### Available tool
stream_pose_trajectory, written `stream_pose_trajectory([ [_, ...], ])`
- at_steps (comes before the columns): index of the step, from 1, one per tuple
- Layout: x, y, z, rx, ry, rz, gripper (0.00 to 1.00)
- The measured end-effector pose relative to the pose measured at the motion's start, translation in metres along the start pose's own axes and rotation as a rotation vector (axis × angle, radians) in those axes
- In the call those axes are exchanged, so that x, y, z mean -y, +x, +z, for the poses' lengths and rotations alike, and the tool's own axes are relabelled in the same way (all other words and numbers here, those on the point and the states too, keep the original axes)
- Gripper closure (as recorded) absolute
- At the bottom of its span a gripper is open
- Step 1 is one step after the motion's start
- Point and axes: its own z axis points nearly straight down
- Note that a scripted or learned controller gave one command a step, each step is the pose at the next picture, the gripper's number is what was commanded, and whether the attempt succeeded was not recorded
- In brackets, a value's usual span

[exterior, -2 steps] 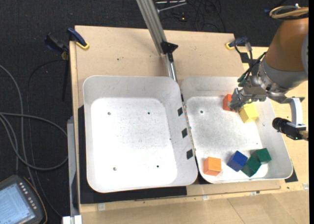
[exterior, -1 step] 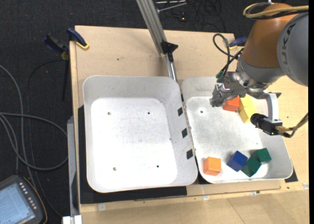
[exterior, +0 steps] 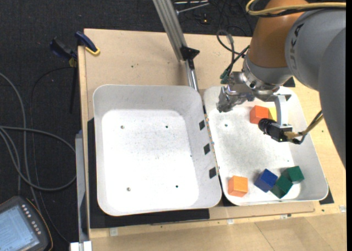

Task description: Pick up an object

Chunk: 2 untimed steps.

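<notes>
Look at the arm first. It is smooth grey metal with a shiny orange band, and it reaches in from the right. Its end effector (exterior: 226,103) hangs low over the top left corner of the right bin (exterior: 242,153). You cannot tell if it is wide or narrow, because the dark parts blur together there. Nothing shows up in its grip.

The right bin is a flat white tray with round corners and tiny dark specks on its floor. It has little blocks in it. An orange block (exterior: 259,115) sits just to the right of the end effector, near it, with a bit of yellow block (exterior: 273,113) peeking out behind. A black camera part on the arm hangs over that spot.

Far below the end effector, at the near edge of the bin, you see more blocks with square, hard sides. A second orange block (exterior: 238,185) sits alone. To its right a blue block (exterior: 267,180) and two green blocks (exterior: 289,181) crowd close together.

The left bin (exterior: 148,148) is to the left of the end effector. It is the same white, specked kind. Both bins rest on a pale wooden surface (exterior: 132,57), smooth and flat.
</notes>
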Motion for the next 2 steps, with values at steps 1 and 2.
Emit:
stream_pose_trajectory([
  [1, -0.010, 0.060, -0.005, -0.001, 0.000, 0.000, 1.00],
  [2, -0.020, 0.114, -0.004, -0.001, 0.000, 0.001, 1.00],
])
